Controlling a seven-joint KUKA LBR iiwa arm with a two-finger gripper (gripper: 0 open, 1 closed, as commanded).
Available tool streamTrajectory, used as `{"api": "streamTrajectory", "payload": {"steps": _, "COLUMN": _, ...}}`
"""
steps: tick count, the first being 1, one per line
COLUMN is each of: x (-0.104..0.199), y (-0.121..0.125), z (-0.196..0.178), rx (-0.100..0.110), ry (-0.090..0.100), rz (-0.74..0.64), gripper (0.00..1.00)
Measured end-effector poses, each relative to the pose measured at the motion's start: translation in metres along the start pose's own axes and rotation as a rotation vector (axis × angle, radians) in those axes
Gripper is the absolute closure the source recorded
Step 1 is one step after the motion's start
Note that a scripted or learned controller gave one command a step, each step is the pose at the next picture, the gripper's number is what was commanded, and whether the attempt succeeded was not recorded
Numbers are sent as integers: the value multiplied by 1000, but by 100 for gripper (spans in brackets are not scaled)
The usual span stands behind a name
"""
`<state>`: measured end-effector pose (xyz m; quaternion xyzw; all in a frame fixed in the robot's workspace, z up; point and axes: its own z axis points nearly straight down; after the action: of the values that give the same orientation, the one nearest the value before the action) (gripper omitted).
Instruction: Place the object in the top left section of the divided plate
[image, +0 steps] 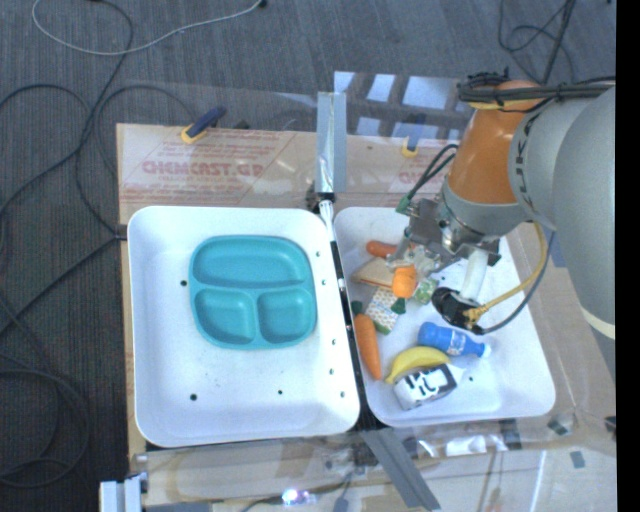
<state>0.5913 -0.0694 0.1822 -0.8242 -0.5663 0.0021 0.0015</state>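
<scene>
A teal divided plate (250, 268) lies in the left bin (160, 380), with one wide section on its far side and two smaller ones on its near side, all bare. My gripper (408, 268) hangs low over the far left part of the right bin (520, 385). A small orange piece (403, 283) sits right at its tip, among a cluster of toy foods. Whether that piece is gripped is hidden by the gripper body.
The right bin also bears a carrot (368, 345), a banana (415, 360), a blue bottle (451, 340), a white and black pack (426, 385) and a red-orange piece (380, 248). A raised divider wall (342, 300) separates the bins. Cables (500, 300) trail from the wrist.
</scene>
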Motion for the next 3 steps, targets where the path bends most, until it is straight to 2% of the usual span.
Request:
{"api": "streamTrajectory", "payload": {"steps": 1, "x": -59, "y": 8, "z": 20, "rx": 0, "ry": -1, "rz": -8, "gripper": 100}}
{"api": "streamTrajectory", "payload": {"steps": 2, "x": -59, "y": 10, "z": 4, "rx": -3, "ry": -1, "rz": -95, "gripper": 100}}
{"api": "streamTrajectory", "payload": {"steps": 3, "x": 8, "y": -20, "z": -29, "rx": -4, "ry": 0, "rz": -331, "gripper": 100}}
